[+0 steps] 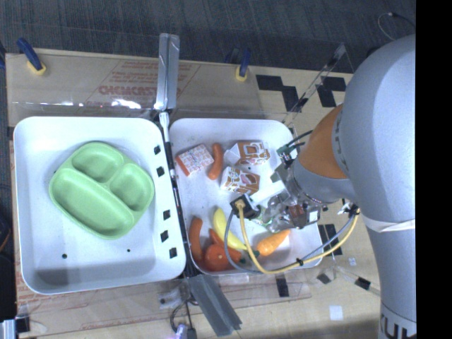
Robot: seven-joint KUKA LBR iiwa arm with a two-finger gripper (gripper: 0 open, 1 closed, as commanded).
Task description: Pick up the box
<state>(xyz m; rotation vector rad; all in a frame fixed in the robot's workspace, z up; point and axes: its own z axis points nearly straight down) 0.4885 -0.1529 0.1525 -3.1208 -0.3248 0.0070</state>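
The arm (374,154) is down in the right bin (212,127), with the gripper (282,214) low over the bin's right-middle, among the yellow hoses and the food. I can't tell its state, since the wrist and cabling cover that bit. Nothing boxy shows at the tip.

Which box is a fair question, too. There's a small red box (194,159) at the bin's upper left, beside a red sausage-looking thing (216,161), and two printed packs (247,167) just right of that. All of them sit apart from the gripper, up and to its left.

So I'd call this the reach/descend stage, with no grab made yet. The next move probably needs a shift toward the upper left before closing, and it's crowded: a banana (224,229), a carrot (272,243) and a tomato (215,258) lie close by.

The left bin (42,260) holds a green divided plate (102,187). Both bins sit on a wooden bench (85,76) with blue clamps (30,55) along its back edge, and dark carpet (212,6) lies beyond.
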